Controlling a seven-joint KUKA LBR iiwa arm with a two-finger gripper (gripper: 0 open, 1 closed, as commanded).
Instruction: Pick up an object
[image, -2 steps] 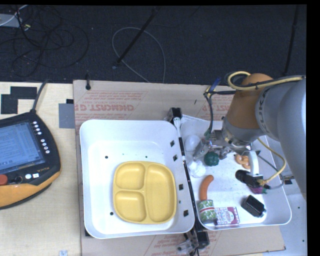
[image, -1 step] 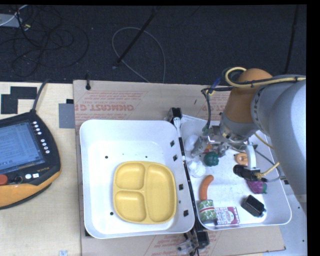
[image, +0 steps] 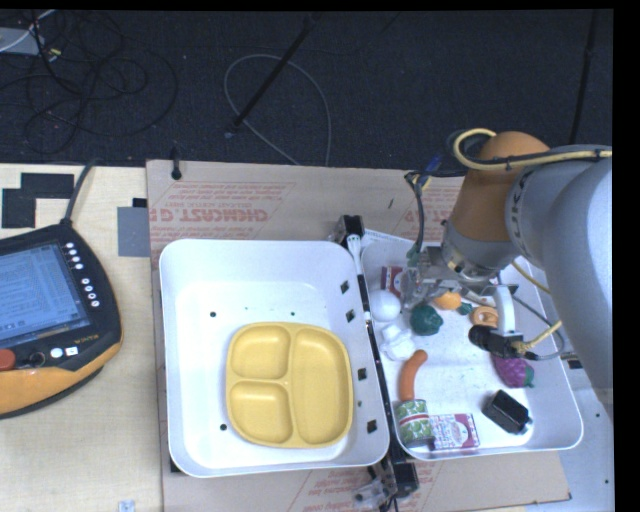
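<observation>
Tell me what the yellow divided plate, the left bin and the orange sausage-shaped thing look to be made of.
Yellow divided plate: likely molded plastic, smooth with a soft sheen. Left bin: apparently white plastic, matte, rounded corners. Orange sausage-shaped thing: probably plastic or rubber toy food, uniform colour.

The cardboard sheet (image: 250, 200) under the bins bears red print, upside down in this view, reading roughly "CHEMCAST GP". Print on the carton (image: 452, 431) and the pendant screen (image: 35, 290) is too small to read.
</observation>
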